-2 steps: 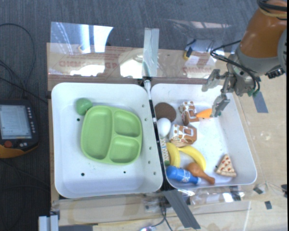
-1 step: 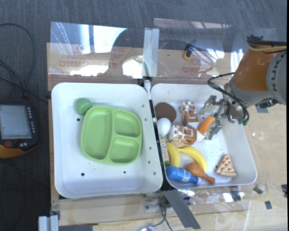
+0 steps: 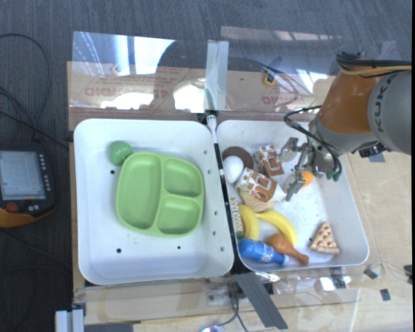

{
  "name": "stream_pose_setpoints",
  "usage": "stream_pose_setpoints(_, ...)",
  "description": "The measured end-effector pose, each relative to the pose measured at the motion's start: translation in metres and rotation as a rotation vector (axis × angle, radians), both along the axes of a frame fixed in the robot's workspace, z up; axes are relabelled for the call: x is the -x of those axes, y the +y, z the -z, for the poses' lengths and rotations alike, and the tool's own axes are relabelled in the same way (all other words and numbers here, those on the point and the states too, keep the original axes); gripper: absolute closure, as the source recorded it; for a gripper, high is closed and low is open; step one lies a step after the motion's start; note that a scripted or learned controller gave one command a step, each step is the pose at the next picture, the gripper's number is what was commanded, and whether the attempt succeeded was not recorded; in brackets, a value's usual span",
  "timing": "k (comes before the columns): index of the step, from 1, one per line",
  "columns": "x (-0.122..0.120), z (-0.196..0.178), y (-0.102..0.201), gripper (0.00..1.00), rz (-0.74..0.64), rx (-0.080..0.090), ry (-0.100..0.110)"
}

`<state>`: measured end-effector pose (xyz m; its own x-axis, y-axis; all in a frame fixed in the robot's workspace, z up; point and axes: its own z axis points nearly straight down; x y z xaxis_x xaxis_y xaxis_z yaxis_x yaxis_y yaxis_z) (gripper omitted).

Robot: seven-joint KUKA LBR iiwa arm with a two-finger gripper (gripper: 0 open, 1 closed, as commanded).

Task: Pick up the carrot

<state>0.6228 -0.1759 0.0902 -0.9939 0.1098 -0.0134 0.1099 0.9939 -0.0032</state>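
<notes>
My pincer (image 3: 301,166) hangs over the right white plastic bin (image 3: 346,216), in its upper middle, and a small orange carrot piece (image 3: 303,179) sits right at its metal fingertips (image 3: 290,147); I cannot tell whether the fingers are clamped on it or merely around it, nor how wide they stand. My grey arm with its orange band (image 3: 346,102) comes in from about two o'clock.

At nine o'clock from the pincer, just beside it, lie two brown-and-white patterned blocks (image 3: 259,175), one above the other, crowding the carrot's left side. Further toward nine o'clock sit a white egg (image 3: 232,166) and a dark brown round piece (image 3: 238,154) against the bin's left wall. Toward seven o'clock lie a yellow banana (image 3: 270,221), a brown drumstick-shaped toy (image 3: 287,246) and a blue bottle-like toy (image 3: 259,252). At five o'clock a pizza-slice toy (image 3: 324,238) lies apart from the rest.

The left white bin (image 3: 97,247) holds a light green divided plastic plate (image 3: 160,194) with a small green ball (image 3: 121,151) touching its upper left corner.

Reddish mirrored lettering on the clear panel behind the bins is unreadable. The bins rest on a pale wooden bench (image 3: 387,206); around it lies grey carpet (image 3: 28,254), with a handheld control pendant (image 3: 17,183) and black cable at far nine o'clock.
</notes>
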Motion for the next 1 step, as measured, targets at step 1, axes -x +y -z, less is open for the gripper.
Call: stream_pose_setpoints(1,-0.0027,-0.0130,0.0000,1.00,-0.001,0.005,-0.008)
